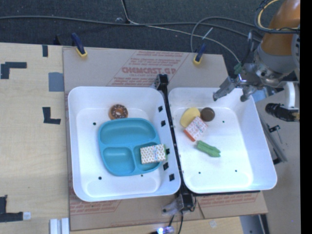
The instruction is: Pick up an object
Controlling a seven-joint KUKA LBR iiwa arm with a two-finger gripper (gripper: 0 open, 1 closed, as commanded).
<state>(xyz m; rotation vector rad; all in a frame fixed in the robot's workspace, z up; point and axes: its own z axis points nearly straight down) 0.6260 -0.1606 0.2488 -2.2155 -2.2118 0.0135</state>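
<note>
Gripper [233,90] hovering above the far right corner of the right bin [253,177], fingers spread apart and holding nothing. Best approach, judging from here: swing inward and drop straight down over the green pickle-shaped piece [208,149], lying alone near that bin's middle, rather than the crowded yellow piece [190,115], brown ball [207,114] and patterned box [196,128] touching one another toward its far left. Beyond the bin's left wall, in the left bin [78,130]: blue tray [119,140] bearing a second patterned box [152,153], with a doughnut [118,111] just behind.

Robotics lab: clamped cardboard [146,69], cables [122,4], taped bench [29,130].
</note>
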